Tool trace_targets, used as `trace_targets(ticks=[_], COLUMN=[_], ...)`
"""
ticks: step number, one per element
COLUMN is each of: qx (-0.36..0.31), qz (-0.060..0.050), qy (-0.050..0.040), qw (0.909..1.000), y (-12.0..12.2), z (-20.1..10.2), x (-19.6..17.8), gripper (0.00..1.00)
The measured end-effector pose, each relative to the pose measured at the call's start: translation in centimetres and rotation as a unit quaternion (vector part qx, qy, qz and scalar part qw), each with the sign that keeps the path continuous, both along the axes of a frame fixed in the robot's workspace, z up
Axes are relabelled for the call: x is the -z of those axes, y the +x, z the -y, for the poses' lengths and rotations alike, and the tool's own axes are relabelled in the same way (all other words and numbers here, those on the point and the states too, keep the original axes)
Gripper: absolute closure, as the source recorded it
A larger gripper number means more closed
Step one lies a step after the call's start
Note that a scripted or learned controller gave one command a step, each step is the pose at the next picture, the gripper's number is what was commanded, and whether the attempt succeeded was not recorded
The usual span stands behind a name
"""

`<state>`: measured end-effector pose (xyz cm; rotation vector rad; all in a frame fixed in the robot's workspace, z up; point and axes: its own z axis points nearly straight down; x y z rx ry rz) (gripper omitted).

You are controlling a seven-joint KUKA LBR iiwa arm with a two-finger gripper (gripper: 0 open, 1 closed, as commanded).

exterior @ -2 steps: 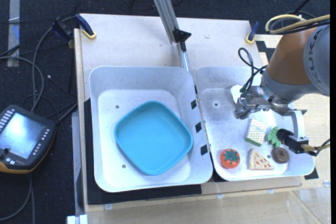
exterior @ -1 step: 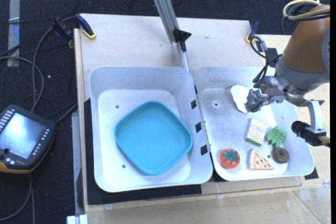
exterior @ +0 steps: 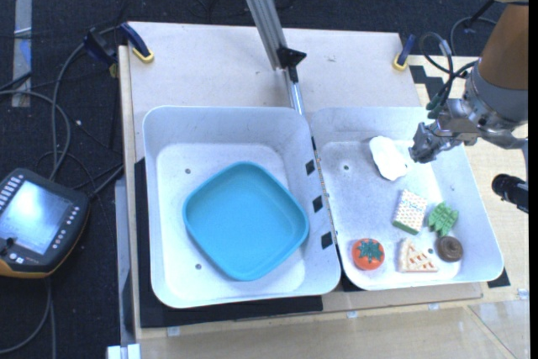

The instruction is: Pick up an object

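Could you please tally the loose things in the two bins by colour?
Blue: 1, the plate
White: 1, the lump
Green: 1, the leafy toy
Red: 1, the tomato
Brown: 1, the doughnut
Patterned: 2, the block and the wedge
Total: 7

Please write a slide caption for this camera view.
Pincer beside a white object in the right bin; blue tray in the left.
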<state>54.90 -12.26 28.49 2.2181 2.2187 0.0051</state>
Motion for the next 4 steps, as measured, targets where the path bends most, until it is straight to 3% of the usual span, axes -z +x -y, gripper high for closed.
trace_targets(ticks=[3, 4], qx=[-0.002, -0.002], qz=[-0.003, -0.004], qy=[0.0002, 0.0006], qw=[1.0000, 1.0000], y=[4.3, 5.3], z=[-15.3, -20.2], x=[1.4, 3.5], gripper=[1.00, 1.00])
